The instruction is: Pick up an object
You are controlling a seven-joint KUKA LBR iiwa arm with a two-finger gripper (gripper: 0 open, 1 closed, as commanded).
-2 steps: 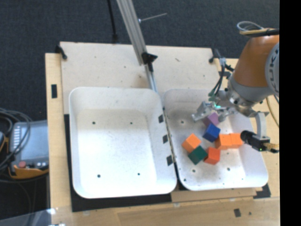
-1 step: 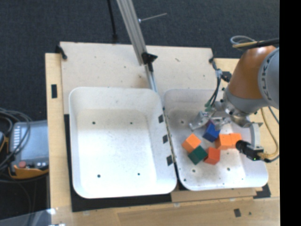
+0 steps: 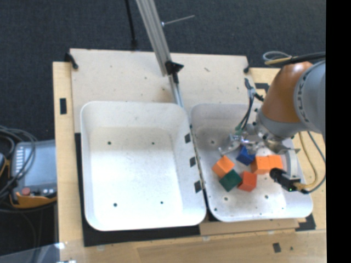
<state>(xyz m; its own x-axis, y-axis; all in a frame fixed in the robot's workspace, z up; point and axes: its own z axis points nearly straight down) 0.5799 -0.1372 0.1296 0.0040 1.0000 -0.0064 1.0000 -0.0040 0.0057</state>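
- arm (image 3: 290, 100): grey w/ orange band, comes in from the right, bent down over the right bin.
- gripper (image 3: 245, 142): low inside the right bin, at the back edge of the block cluster, just above the blue block. metal parts visible but too small and cluttered to read; can't tell how the tool is set, nor whether anything is in it.
- right bin (image 3: 258, 210): shallow, white, rounded corners, a few dark dots on the floor. holds all the blocks, grouped near its middle.
- blue block (image 3: 245, 156): directly below the gripper, touching or nearly so; can't tell which.
- orange block, left (image 3: 222, 165): tilted, just beside the green block.
- green block (image 3: 231, 179): dark green, front of the cluster, between the left orange block and the red block.
- red block (image 3: 248, 181): just right of green, below blue.
- orange block, right (image 3: 268, 163): largest-looking, right side of the cluster, next to a black part of the arm.
- left bin (image 3: 137, 163): white, same type, beside the right bin, rims close together.
- bench (image 3: 120, 75): pale board under both bins.
- metal rail (image 3: 156, 32): slanted aluminium strut rising from behind the bins.
- handheld unit (image 3: 33, 171): grey screen device w/ cables, far left, off the bench.
- writing/labels: nothing legible on blocks, bins or arm at this res.
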